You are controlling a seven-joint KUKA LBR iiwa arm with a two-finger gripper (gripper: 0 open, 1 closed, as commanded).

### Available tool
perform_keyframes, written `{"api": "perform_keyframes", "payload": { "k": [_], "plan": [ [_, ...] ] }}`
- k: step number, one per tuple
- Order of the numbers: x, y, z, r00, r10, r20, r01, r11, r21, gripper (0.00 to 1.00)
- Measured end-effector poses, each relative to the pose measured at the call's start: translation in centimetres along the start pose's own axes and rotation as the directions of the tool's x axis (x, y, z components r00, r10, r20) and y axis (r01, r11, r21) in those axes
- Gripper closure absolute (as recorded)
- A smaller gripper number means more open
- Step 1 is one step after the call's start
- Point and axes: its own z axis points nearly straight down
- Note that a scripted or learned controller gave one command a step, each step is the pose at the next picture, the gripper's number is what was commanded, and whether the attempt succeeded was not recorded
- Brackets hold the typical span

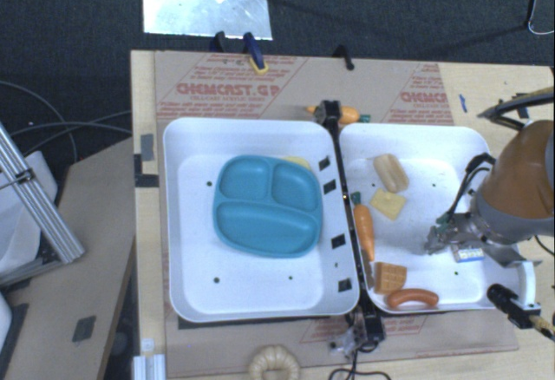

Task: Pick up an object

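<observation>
White right bin (416, 137): bread roll (390, 171), cheese wedge (388, 203), carrot (364, 231), waffle (388, 277), sausage (412, 299). Gripper (442, 238) low over the bin floor, right of the cheese wedge, grasping nothing visible. Left bin (186, 196): blue divided plate (267, 205).

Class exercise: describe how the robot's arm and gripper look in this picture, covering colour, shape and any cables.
The arm is bulky and rounded, with an orange-brown band above a grey wrist section. A dark cable loops along its side. The gripper is a small, dark metallic piece at the arm's end.
</observation>
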Motion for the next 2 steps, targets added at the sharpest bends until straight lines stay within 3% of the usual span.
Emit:
{"api": "perform_keyframes", "payload": {
  "k": [2],
  "plan": [
    [0.0,-0.1,-10.4,1.000,-0.004,0.000,0.004,1.000,-0.003,1.00]
  ]
}}
